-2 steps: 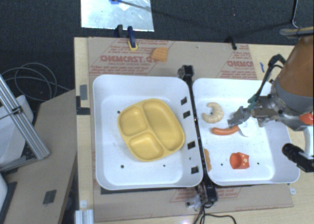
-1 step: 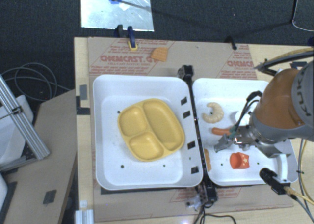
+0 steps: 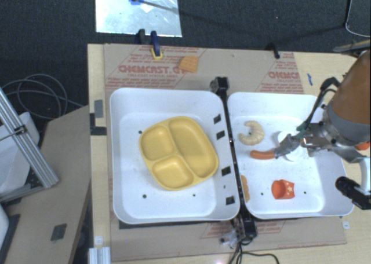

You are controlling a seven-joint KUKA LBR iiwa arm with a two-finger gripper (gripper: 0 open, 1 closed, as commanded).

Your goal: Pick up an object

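The approach step is judged underway: the hand [image 3: 288,148] is hung, fingers parted and empty, beside the slim orange-red sausage-shaped toy [image 3: 262,154]; lowering and closing are needed next.

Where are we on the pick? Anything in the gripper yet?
Done: the arm has reached into the right bin; the gripper sits low beside the orange sausage, near its right end. In hand: nothing visibly gripped; whether the tips touch the sausage is unclear. The croissant and red piece lie untouched, and the yellow divided plate sits in the left bin. Left: grasp and lift.
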